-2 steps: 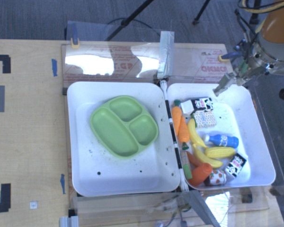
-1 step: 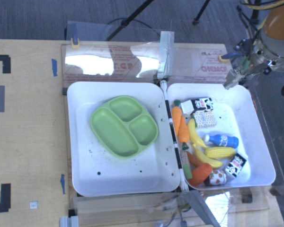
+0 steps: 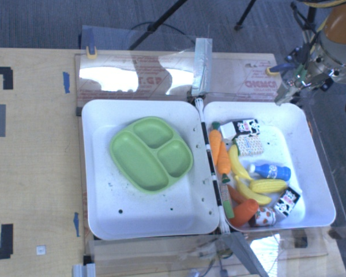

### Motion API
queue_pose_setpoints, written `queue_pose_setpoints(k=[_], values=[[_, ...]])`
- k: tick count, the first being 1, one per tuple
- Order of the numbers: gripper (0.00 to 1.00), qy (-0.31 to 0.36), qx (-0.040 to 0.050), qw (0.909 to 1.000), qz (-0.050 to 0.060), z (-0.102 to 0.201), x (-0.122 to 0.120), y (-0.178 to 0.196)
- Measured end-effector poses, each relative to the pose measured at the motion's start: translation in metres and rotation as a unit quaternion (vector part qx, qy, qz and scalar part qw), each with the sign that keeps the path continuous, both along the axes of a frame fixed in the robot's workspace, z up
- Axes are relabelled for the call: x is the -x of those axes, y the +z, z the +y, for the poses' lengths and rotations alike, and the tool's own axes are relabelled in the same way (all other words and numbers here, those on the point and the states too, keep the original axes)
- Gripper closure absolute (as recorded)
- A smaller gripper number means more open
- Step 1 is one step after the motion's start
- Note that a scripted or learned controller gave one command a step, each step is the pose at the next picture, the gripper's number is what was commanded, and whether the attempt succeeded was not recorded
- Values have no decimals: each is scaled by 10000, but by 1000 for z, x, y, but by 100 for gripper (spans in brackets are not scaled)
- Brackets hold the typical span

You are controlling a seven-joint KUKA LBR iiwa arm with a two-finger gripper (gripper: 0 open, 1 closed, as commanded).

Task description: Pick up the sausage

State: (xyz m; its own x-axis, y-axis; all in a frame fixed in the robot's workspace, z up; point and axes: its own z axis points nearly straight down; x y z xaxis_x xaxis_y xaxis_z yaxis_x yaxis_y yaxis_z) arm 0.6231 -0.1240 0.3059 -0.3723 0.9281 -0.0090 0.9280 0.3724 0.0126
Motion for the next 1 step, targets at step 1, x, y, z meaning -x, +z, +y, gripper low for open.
queue_pose_setpoints(k=[1], values=[[100,3,9,10000,-34,0,-1,11]])
